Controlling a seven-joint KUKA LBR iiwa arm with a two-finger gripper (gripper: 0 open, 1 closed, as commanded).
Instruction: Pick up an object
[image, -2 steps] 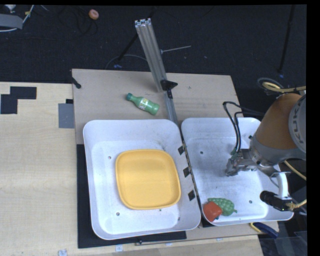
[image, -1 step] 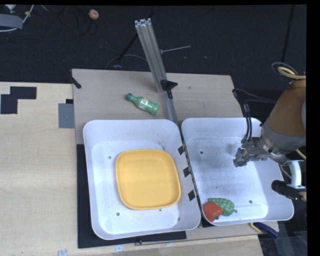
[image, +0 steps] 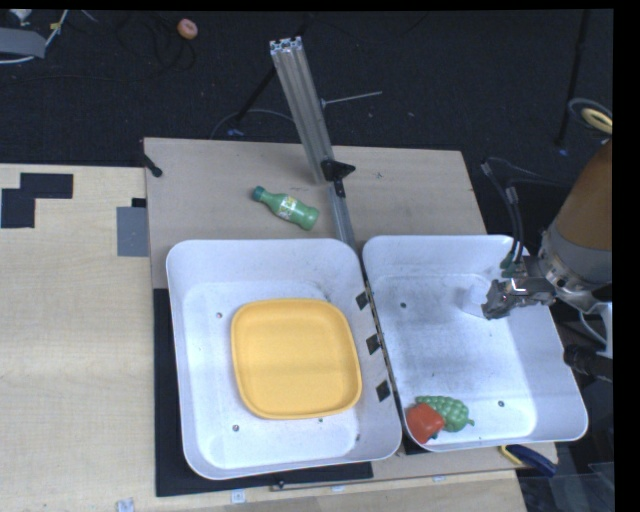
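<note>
Inside, one yellow plate (image: 296, 357), one red-green toy (image: 435, 416); outside, one green bottle (image: 286, 208); gripper (image: 500, 299) perhaps empty, state unclear.

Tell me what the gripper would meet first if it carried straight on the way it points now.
Probably the bare floor of the right bin: the gripper points left and downward over it. The red and green toy lies off that line, though depth is unclear.

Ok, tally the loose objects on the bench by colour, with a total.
Yellow: 1, the plate in the left bin
Green: 1, the bottle on the board behind the bins
Red and green: 1, the toy in the right bin
Total: 3
</note>
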